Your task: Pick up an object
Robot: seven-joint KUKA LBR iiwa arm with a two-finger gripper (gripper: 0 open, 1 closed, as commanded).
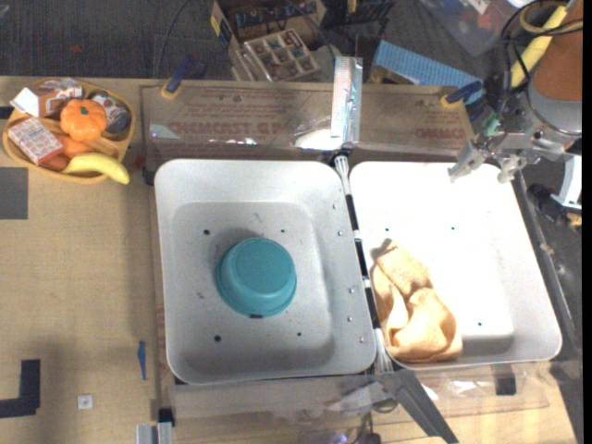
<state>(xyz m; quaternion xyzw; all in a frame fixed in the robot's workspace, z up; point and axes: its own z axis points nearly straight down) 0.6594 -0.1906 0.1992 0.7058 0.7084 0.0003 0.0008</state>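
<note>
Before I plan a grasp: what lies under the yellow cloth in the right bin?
The yellow cloth lies crumpled on the right bin floor, against its left wall. White floor shows around it; whatever is beneath its folds is covered.

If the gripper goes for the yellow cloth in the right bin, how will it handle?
Probably floppy: the yellow cloth lies crumpled in folds against the right bin wall, so it should sag and drape when lifted. Likely light. A push would probably bunch it rather than slide it. The gripper is at the bin's far edge.
</note>
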